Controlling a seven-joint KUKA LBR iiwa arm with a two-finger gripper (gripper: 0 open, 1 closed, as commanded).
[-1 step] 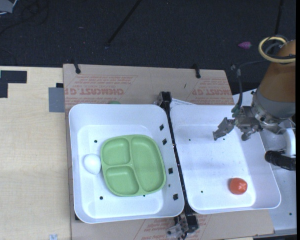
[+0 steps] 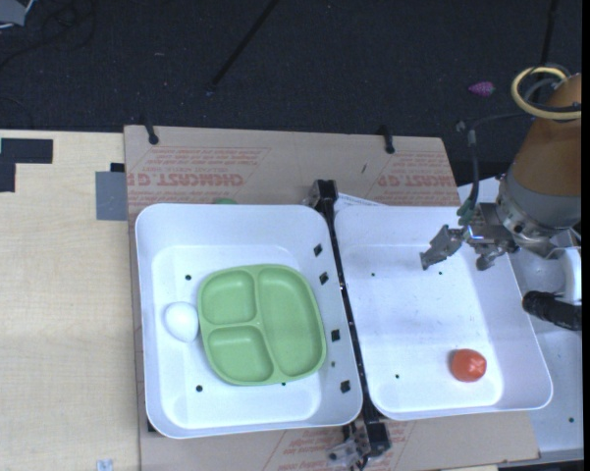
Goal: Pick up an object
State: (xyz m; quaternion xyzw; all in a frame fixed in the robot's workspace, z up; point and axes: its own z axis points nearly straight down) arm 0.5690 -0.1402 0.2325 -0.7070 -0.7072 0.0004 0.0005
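The grey two-finger gripper [image 2: 450, 246] hung with its state impossible to tell, well apart from the small round red-orange object [image 2: 467, 364]; a descent there would likely have grasped only the shallow white plastic bin [image 2: 412, 386].

plate [image 2: 261, 324] in left bin [image 2: 236, 226], ball [image 2: 467, 364] in right bin [image 2: 402, 238]

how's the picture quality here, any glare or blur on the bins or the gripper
Camera view: both white bins look bright and slightly washed out; the green plate and red ball read sharp; the gripper is small and soft-edged; the floor above the bench is dark.
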